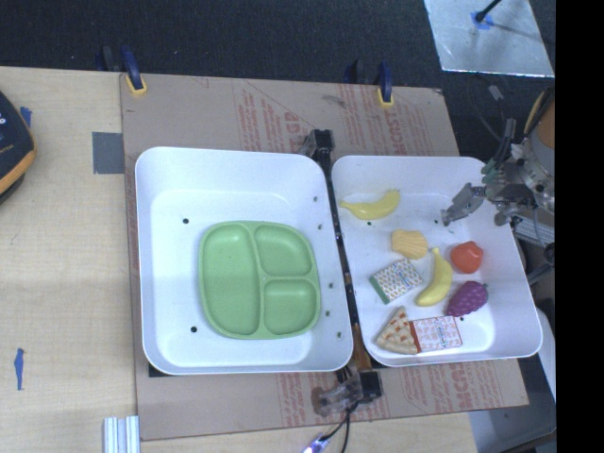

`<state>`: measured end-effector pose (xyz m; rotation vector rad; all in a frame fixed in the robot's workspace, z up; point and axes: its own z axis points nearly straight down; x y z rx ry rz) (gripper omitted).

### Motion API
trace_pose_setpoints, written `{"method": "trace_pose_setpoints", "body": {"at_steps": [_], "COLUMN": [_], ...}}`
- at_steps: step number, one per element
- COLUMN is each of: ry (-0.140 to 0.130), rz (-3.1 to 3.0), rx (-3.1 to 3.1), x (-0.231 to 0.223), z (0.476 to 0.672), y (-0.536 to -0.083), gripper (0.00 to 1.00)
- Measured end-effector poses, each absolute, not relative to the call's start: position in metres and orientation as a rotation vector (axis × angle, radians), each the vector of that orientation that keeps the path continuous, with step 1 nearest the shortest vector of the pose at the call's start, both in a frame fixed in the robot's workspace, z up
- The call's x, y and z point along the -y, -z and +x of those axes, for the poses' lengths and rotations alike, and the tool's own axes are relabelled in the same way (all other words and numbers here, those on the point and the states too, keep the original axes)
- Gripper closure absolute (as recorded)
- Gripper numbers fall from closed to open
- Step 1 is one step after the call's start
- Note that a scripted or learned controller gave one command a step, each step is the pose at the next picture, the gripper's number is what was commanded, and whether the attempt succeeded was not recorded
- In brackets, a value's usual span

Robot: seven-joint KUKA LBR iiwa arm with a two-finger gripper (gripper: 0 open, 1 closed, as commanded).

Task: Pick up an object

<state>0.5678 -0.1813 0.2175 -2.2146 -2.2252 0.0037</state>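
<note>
Nothing is being held yet, so the job is judged to be only starting. The gripper (pixel 469 201) is being kept low over the upper right part of the right bin (pixel 427 170), and it cannot be told whether it is open or closed; no toy is being seen in it. All the toys are lying in that right bin. A yellow banana (pixel 372 205) is lying near the top, to the left of the gripper. A red tomato (pixel 466 256) is sitting just below the gripper and is judged the closest thing to grab. Beside it a second banana (pixel 435 280) is lying, touching a bunch of purple grapes (pixel 466 298). A yellow chunk (pixel 410 243), a small checked box (pixel 395 279), a pizza slice (pixel 396 333) and a red and white card (pixel 437 334) are lying further down. In the left bin (pixel 231 170) a green tray (pixel 257 278) is resting alone. The toys are being packed close together, so a neighbour may be bumped when one is picked. A dark and yellow thing (pixel 13 147) is resting on the surface at the far left.
</note>
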Motion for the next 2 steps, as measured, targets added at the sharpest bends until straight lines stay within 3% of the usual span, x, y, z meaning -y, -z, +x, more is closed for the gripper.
{"method": "trace_pose_setpoints", "body": {"at_steps": [1, 2], "ry": [-0.004, -0.003], "rz": [-2.215, -2.214], "rx": [2.225, 2.227], "x": [0.212, 0.212], "z": [0.521, 0.555], "y": [-0.091, -0.092], "gripper": [0.00, 0.00]}}
